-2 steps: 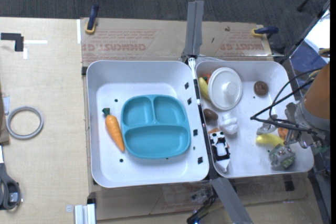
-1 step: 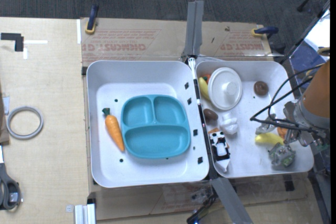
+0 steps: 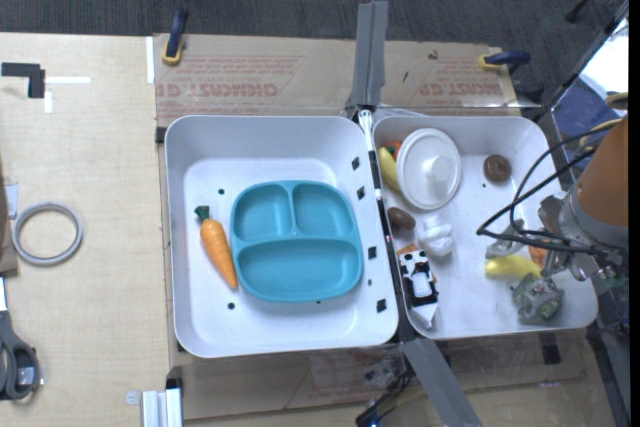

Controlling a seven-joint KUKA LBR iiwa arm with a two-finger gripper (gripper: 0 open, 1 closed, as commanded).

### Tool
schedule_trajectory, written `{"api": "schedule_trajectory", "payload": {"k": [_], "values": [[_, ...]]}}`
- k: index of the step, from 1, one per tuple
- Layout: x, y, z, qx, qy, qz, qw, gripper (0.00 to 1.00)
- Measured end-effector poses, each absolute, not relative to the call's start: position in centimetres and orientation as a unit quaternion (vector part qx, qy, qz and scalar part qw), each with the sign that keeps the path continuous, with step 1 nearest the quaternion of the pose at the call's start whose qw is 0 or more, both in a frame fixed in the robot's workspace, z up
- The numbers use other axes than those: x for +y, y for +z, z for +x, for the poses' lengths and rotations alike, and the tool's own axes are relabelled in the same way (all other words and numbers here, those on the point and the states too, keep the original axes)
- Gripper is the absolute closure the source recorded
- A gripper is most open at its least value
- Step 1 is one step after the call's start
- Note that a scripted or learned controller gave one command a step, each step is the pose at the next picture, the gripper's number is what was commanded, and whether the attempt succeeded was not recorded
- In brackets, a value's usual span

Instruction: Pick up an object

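Observation:
The right bin [image 3: 470,310] holds several objects: an upturned white bowl [image 3: 430,167], a brown ball [image 3: 497,167], a yellow piece [image 3: 510,266], a grey-green lump [image 3: 537,299], a crumpled white item [image 3: 435,237] and a black-and-white toy [image 3: 417,277]. My gripper [image 3: 560,260] hangs low at that bin's right side, just above and right of the yellow piece and the grey-green lump. Cables and the wrist hide its tips. The left bin [image 3: 180,215] holds a blue divided plate [image 3: 297,240] with an orange carrot [image 3: 217,250] beside it.
A grey divider bar [image 3: 370,55] runs between the bins at the back. A yellow banana-like item [image 3: 387,165] and a brown item [image 3: 401,218] lie along the right bin's left wall. A grey tape ring [image 3: 45,233] and scissors [image 3: 18,365] lie on the bench at left.

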State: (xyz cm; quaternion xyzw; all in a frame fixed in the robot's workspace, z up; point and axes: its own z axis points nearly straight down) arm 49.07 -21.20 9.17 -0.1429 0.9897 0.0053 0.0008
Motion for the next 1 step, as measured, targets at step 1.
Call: {"api": "schedule_trajectory", "payload": {"k": [1], "values": [[-21.11, 9.17, 49.36, 0.986, 0.0061, -0.169, 0.000, 0.00]]}}
